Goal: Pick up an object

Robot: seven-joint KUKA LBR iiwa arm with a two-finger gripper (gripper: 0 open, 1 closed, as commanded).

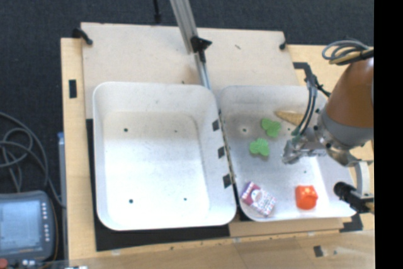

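Objects for picking all lie in the right bin (252, 101) of two shallow white bins on a wooden bench (138, 50). Two green pieces sit near the middle of that bin: one green piece (271, 128) toward the far edge, the other green piece (259, 148) just beside it, nearer the front. A tan wedge (289, 116) lies by the far edge. A red and white packet (259, 199) rests at the front left corner, and an orange block (306, 196) sits near the front edge, right of the packet. The left bin (107, 110) sits alongside. The arm's gripper (295, 152) hangs low over the middle right of the right bin, near the green pieces but apart from them. Whether it is spread or pressed together cannot be told. Nothing looks lifted, so the pick appears not yet done; choosing, closing and raising remain.
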